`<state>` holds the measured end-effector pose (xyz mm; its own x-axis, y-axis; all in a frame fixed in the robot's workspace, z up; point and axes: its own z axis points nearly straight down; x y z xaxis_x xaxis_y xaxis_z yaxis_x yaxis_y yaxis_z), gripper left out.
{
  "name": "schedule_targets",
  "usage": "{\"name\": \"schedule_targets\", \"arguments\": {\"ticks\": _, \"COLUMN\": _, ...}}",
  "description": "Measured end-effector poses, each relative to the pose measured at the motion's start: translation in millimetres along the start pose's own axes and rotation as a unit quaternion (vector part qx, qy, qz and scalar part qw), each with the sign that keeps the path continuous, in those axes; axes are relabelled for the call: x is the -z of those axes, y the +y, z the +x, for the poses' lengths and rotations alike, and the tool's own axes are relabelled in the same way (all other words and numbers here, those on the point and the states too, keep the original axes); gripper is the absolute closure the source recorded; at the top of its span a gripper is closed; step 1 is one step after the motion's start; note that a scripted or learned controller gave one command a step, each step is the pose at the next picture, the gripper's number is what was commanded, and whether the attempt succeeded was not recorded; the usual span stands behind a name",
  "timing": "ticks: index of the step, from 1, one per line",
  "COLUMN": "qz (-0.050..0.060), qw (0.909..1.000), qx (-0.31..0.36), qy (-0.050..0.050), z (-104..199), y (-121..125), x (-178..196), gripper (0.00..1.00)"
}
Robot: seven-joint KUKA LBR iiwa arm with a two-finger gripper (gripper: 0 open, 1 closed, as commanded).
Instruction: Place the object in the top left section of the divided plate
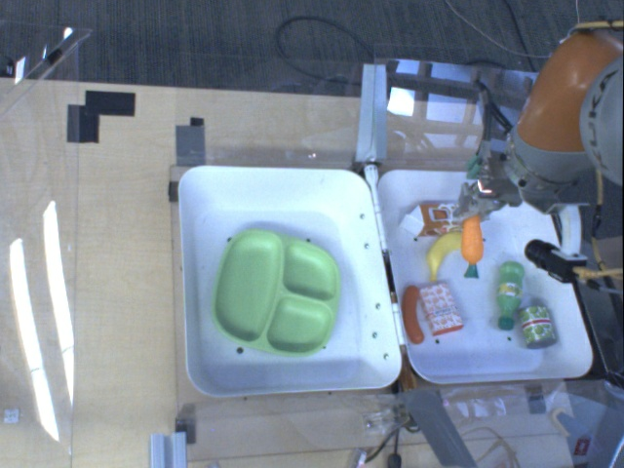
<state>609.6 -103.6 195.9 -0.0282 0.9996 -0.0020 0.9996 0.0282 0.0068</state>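
Note:
A light green divided plate [278, 291] lies in the left bin [195, 261], with one long section on its left and two smaller ones on its right. My gripper [472, 201] hangs over the upper middle of the right bin [575, 359]. An orange carrot [472, 242] sits directly below it, green end pointing toward the near side. Whether the gripper touches the carrot is not clear from this angle. A yellow banana [444, 253] lies just left of the carrot.
The right bin also holds an orange snack packet [435, 219], a red sausage [413, 314], a pink patterned box [442, 307], a green bottle [508, 295] and a small can [535, 325]. A metal divider [382, 252] separates the bins.

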Motion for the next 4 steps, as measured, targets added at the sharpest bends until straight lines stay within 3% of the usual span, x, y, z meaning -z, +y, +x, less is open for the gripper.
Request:
{"name": "schedule_targets", "arguments": {"ticks": 1, "qz": 0.001, "qw": 0.9997, "qx": 0.025, "qy": 0.001, "z": 46, "y": -2, "x": -10, "gripper": 1.0}}
{"name": "schedule_targets", "arguments": {"ticks": 2, "qz": 0.001, "qw": 0.9996, "qx": 0.027, "qy": 0.002, "z": 162, "y": -3, "x": -10, "gripper": 1.0}}
{"name": "schedule_targets", "arguments": {"ticks": 3, "qz": -0.001, "qw": 0.9998, "qx": -0.021, "qy": 0.002, "z": 219, "y": 12, "x": -87, "gripper": 1.0}}
{"name": "schedule_targets", "arguments": {"ticks": 4, "qz": -0.002, "qw": 0.9998, "qx": -0.022, "qy": 0.0, "z": 215, "y": 12, "x": -87, "gripper": 0.0}}
